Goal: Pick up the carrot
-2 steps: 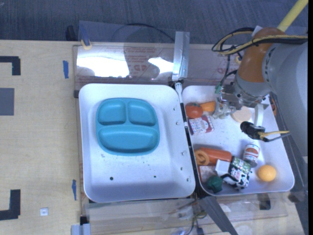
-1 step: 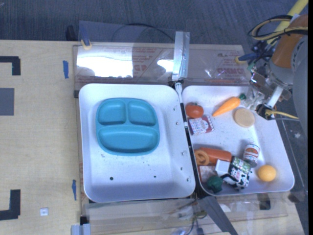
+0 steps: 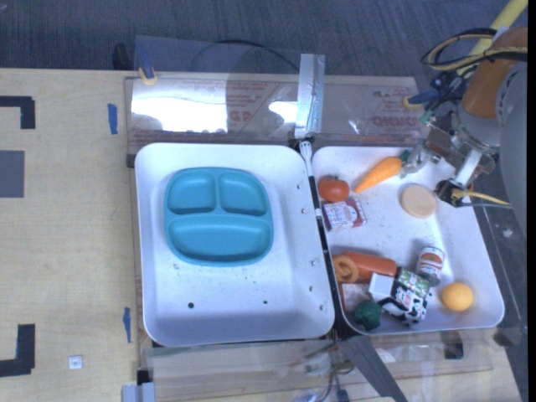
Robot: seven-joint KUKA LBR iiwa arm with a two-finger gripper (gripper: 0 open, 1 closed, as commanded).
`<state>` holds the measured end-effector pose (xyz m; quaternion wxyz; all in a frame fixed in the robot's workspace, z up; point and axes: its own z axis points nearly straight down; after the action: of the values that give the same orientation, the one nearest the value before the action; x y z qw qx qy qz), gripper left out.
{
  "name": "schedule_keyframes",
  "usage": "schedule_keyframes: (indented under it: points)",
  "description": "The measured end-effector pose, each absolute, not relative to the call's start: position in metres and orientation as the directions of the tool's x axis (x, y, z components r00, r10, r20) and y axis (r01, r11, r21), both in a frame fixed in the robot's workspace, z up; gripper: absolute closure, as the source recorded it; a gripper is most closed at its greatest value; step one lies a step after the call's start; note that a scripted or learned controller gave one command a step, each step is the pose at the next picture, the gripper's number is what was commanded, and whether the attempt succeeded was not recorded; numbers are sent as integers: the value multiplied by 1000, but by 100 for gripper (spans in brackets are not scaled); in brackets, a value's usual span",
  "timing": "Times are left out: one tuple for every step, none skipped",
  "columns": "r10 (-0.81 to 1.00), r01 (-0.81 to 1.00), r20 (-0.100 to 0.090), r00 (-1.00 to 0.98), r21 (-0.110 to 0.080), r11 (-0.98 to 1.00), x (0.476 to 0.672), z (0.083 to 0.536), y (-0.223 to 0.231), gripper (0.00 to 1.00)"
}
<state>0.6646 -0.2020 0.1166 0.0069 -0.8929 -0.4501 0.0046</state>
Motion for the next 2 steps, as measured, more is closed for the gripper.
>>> schedule_keyframes:
  points:
    - [809, 809, -12, 587, -1, -587, 665, 92, -157, 0]
    - [784, 784, 4, 620, 5, -620, 648, 98, -89, 0]
